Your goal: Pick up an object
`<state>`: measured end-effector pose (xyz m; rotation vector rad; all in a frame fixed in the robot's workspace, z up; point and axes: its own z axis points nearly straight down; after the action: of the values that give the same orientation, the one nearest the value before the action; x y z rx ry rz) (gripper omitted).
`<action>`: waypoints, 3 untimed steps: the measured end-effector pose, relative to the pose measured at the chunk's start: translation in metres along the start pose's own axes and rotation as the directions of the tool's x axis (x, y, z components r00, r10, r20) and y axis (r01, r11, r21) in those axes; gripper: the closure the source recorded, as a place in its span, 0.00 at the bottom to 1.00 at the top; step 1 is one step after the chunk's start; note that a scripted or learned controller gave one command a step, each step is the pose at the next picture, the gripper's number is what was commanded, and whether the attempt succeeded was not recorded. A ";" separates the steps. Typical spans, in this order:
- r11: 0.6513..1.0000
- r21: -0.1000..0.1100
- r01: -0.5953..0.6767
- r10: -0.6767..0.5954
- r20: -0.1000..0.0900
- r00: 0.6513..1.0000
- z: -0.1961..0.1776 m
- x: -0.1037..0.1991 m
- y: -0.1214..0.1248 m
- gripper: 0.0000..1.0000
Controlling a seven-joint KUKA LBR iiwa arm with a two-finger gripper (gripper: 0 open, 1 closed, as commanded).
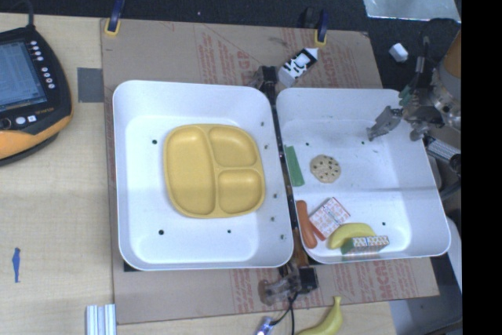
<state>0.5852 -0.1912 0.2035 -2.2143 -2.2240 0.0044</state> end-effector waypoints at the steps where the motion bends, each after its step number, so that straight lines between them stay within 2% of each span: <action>1: 1.000 0.000 0.002 -0.002 0.001 1.000 0.042 0.086 0.072 0.00; 2: 1.000 0.002 0.000 0.000 0.002 1.000 0.096 0.094 0.041 0.00; 3: 1.000 0.001 0.001 -0.001 0.001 1.000 0.112 0.072 -0.013 0.00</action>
<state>0.5711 -0.1192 0.0914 -2.2135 -2.2250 0.0070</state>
